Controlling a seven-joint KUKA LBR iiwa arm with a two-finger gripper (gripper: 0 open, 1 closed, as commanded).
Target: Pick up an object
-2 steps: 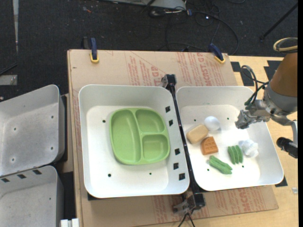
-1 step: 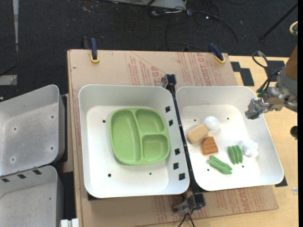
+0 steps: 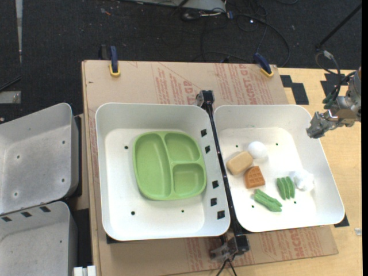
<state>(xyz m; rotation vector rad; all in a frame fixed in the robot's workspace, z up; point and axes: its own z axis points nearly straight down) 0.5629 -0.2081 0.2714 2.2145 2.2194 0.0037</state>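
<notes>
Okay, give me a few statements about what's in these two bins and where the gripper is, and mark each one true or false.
1. The green divided plate lies in the left bin. True.
2. The white ball sits in the left bin. False: it is in the right bin, beside the tan block.
3. The gripper is at the right bin's upper right edge. True.
4. The gripper holds the orange waffle. False: the waffle lies on the bin floor, apart from the gripper.
5. Two green pieces lie in the right bin. True.

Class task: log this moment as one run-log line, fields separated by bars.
task: pick up object | gripper: at right bin far-right rim, holding nothing | right bin: small food items | left bin: green tray | status: no pick yet
</notes>
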